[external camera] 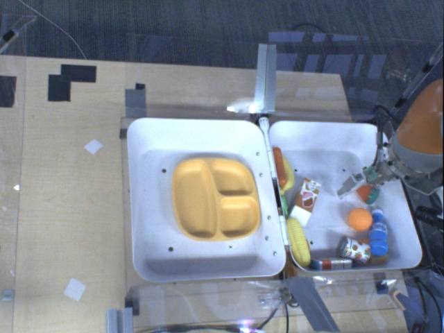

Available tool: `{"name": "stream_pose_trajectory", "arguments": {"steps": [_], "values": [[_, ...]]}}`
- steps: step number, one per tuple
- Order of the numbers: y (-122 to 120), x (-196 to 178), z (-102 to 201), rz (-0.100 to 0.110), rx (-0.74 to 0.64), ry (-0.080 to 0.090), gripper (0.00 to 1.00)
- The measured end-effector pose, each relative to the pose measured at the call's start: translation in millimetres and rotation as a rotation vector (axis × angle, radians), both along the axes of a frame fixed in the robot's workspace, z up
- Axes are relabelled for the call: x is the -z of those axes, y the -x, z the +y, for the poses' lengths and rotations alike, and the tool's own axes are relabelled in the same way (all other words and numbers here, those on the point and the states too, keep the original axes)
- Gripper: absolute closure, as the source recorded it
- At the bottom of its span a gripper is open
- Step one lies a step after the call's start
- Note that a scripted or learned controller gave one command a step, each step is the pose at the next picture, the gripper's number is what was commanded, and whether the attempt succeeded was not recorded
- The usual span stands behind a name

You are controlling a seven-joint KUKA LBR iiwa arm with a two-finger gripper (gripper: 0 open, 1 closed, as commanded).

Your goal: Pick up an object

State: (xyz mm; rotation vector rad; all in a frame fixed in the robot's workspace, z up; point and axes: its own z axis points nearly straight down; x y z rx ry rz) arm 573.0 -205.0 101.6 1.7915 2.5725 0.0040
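1. Lowest in the camera view, along the near wall of the right-hand shallow white bin (326,139), lie a small printed can on its side (354,249), a thin red-and-blue marker-like stick (331,263) and a yellow plastic corn cob (298,241).
2. Just beyond the can sit a blue plastic bottle (378,232) and a round orange ball (359,219), close together, possibly touching.
3. Against the dividing wall are a red-and-yellow toy hot dog (281,170) and a white carton with red print (307,196), leaning toward the corn.
4. The left-hand white bin (149,186) holds a yellow plastic divided tray (215,198), lying flat in its middle.
5. The two-finger gripper (357,183) hangs low in the right bin near its far-right side; one grey finger juts leftward, and nothing is seen between the fingers, but I cannot tell how wide they stand.
6. A small orange-and-teal object (368,193) lies just under and beside the gripper, partly hidden by it; whether they touch is unclear.
7. Judged from this, the step in hand is the descent onto a pick, with nothing lifted yet.
8. The next move calls for centring the fingers over that small object, or the ball just nearer, closing firmly, then rising straight up clear of the bottle.
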Motion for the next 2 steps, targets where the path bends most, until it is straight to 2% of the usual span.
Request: {"name": "stream_pose_trajectory", "arguments": {"steps": [1, 2], "values": [[20, -1, 33, 0.003, 0.324, -0.004, 0.00], [5, 7, 3, 0.001, 0.761, -0.010, 0.00]]}}
